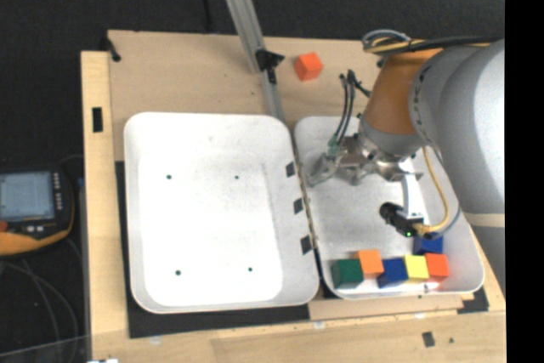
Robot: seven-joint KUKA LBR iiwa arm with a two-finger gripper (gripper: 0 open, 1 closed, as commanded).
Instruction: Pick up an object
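The left bin lies bare of blocks, so nothing there serves the task. Beyond it, on the far part of the bench, a lone orange cube sits outside both bins, well apart from the arm's working end.

In the right bin the pincer hangs over the far left part of the floor, close to the wall shared with the other bin. Whether it is apart or together I cannot tell; nothing shows between its tips.

The things worth picking sit in a row along the near wall of the right bin: a green block, an orange block, a blue block, a yellow block and another orange block, with a second blue block just behind them. They touch or nearly touch.

To do the step well, I judge the arm should travel toward the near wall and choose an end block, the green one likely the easiest, since its left side is free. It should close across faces that have room on both sides, and come straight down to avoid nudging neighbours or jamming against the wall.
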